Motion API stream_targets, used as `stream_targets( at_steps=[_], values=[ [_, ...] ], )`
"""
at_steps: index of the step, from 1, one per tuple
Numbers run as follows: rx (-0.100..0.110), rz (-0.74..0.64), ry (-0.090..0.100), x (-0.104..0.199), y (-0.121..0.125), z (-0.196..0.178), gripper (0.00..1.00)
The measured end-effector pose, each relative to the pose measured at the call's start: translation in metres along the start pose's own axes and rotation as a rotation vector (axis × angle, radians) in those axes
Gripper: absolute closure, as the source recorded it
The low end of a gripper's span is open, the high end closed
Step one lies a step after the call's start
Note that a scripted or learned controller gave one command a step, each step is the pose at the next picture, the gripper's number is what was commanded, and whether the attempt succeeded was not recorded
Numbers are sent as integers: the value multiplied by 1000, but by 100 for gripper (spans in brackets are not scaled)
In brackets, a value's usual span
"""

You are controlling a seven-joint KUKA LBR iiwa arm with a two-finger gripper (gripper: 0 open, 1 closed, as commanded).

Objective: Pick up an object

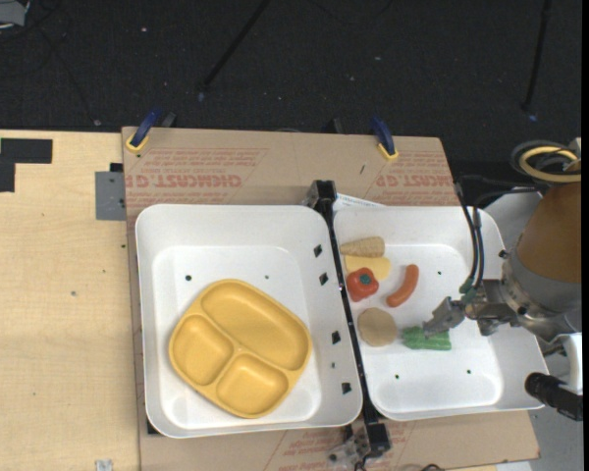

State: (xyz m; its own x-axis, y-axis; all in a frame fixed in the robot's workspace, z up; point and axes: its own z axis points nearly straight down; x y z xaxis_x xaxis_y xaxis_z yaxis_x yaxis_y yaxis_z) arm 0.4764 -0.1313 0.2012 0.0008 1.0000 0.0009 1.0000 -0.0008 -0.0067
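Green toy [427,340] lies in the right bin [452,392], touching the gripper [444,318]; whether the fingers grip it, I cannot tell. Left bin [157,263] holds a yellow divided plate [238,346]. Cardboard [275,165] underlies both on the wooden bench [39,312]; farther back, dark floor [275,47].

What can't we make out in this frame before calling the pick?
- Gripper, camera view: too small and dark to tell whether its fingers touch the green toy.
- Pale yellow food: partly covered by the tomato, shape unclear.
- Arm: cut off by the right edge.
- Printing on the cardboard: upside down, partly under the bins.
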Motion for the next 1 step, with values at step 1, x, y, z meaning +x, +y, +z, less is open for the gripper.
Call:
stream_targets(
  at_steps=[1],
  values=[
    [-6,-1,-1,0,1,-3,0]
  ],
)
